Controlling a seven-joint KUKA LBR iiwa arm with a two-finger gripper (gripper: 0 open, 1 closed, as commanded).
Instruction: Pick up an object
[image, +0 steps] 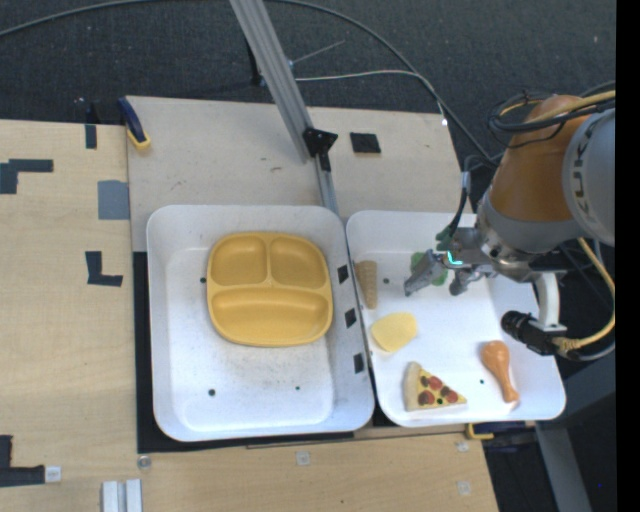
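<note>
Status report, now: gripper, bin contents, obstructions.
Gripper over right bin, holding nothing. Cone, yellow chip, pizza slice, drumstick untouched. Nothing blocking.

Lying flat in the right bin (520, 405): pizza slice (431, 388) at the near edge; pale yellow chip (394, 331) just above it; tan cone (367, 283) by the left wall; orange drumstick (499, 369) toward the right.

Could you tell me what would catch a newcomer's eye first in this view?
Probably the yellow divided plate, alone in the middle of the left bin. Next, the grey and orange arm's gripper over the right bin, which holds a pizza slice, a drumstick and a yellow chip.
</note>
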